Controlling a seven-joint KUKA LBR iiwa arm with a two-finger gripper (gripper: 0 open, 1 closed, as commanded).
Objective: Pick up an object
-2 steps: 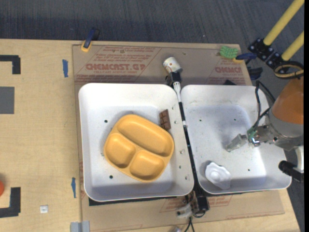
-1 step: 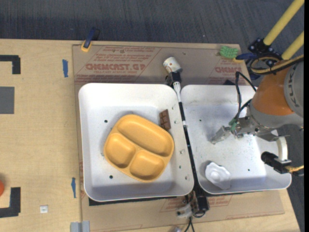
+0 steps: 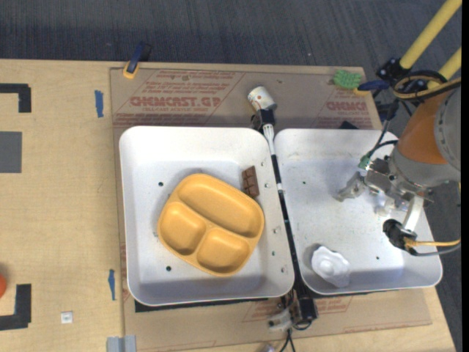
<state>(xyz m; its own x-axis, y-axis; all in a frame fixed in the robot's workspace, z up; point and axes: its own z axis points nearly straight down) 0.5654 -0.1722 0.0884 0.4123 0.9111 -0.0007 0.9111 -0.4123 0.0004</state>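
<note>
A yellow divided plate (image 3: pixel 211 222) lies in the left bin (image 3: pixel 143 160), tilted toward the lower right. A small brown block (image 3: pixel 250 181) rests by that bin's right wall, just above the plate. In the right bin (image 3: pixel 315 160) a white crumpled object (image 3: pixel 330 264) sits near the front edge. My gripper (image 3: pixel 377 187) hangs over the right part of the right bin, up and to the right of the white object and apart from it. Nothing can be seen held in it.
A white and black clip-like piece (image 3: pixel 260 100) sits at the top of the seam between the bins. Cables (image 3: pixel 410 240) trail from the wrist over the right bin's right side. A yellow pole (image 3: pixel 436 24) stands at the upper right.
</note>
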